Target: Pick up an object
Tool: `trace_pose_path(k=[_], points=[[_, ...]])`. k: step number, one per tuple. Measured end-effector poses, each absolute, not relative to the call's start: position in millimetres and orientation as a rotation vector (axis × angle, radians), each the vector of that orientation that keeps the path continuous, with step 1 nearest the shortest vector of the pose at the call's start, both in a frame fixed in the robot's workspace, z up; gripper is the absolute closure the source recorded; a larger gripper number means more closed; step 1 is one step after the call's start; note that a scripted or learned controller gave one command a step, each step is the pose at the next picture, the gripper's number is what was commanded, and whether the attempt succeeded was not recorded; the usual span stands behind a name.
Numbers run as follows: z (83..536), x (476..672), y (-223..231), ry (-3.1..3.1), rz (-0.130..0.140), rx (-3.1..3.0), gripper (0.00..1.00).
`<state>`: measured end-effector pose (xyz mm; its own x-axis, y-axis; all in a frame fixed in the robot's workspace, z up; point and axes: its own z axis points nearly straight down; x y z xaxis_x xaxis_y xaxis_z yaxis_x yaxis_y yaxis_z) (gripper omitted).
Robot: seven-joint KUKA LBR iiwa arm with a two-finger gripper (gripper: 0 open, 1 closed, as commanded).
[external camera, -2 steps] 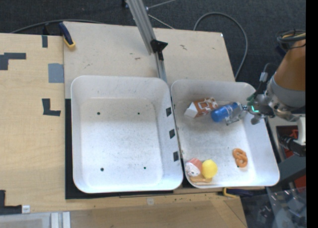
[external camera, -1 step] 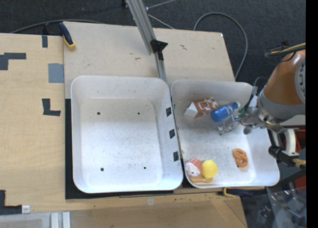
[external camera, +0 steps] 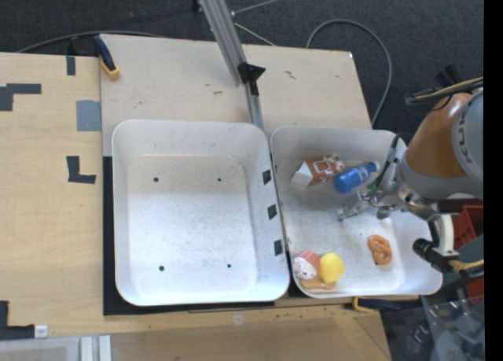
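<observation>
Gripper (external camera: 355, 208) sits low in the right bin (external camera: 409, 277), just below the blue bottle (external camera: 354, 178); finger state cannot be told. For a clean pick: centre over the bottle, straddle its narrow width, avoid the carton (external camera: 317, 171) touching it.

Counter (external camera: 181, 84): light wood top. Two white bins on it, side by side, L bin (external camera: 126, 194) & R bin (external camera: 287, 194) touching. Yellow-blue clamp (external camera: 106, 57) at rear-left.
</observation>
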<state>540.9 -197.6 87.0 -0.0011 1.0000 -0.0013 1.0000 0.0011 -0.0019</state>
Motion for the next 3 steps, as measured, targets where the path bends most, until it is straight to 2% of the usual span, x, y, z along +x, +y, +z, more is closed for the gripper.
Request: trace_pose_path(k=[1,3], points=[[99,541.5,-197,-2.223,0.002,-2.219,1.0],[214,547.7,-204,-2.227,-0.003,-2.223,1.0]])
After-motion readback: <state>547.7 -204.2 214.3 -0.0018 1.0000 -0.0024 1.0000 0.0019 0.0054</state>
